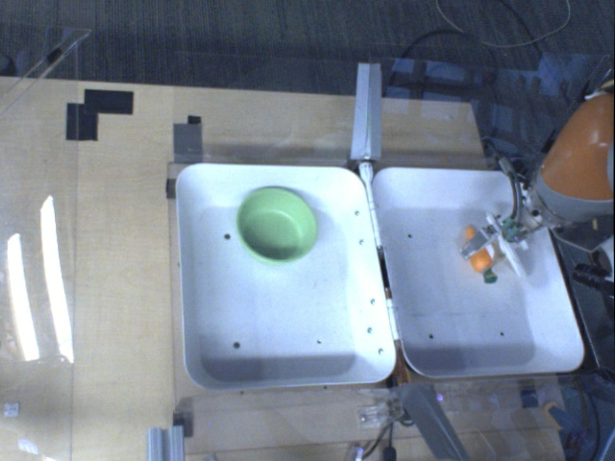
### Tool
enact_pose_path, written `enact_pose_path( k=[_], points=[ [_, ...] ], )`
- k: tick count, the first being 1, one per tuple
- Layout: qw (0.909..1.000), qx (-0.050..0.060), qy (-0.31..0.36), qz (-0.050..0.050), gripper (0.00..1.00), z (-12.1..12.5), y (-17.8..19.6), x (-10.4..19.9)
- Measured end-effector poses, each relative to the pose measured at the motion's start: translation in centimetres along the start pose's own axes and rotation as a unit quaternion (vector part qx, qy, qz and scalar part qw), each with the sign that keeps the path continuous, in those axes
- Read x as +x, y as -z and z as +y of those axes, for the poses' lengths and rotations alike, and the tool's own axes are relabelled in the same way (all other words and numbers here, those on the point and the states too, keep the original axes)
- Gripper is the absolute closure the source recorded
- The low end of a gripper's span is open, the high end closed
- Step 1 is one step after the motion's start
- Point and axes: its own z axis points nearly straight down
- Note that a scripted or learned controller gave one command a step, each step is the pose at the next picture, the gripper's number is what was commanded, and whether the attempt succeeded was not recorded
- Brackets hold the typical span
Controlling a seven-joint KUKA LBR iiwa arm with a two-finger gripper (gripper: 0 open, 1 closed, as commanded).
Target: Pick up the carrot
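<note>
The carrot lies in the right bin, toward its right wall. The gripper sits touching it, placed for a grasp; whether its fingers are closed on it I cannot tell. A green bowl sits in the left bin.

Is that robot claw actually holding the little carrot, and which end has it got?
It cannot be told. The gripper sits right at the carrot in the right bin, too small to see any hold.
</note>
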Motion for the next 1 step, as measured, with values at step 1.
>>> enact_pose_path(
  k=[1],
  points=[
    [0.9999,-0.008,0.001,-0.007,1.0,0.63,1.86,-0.37]
  ],
)
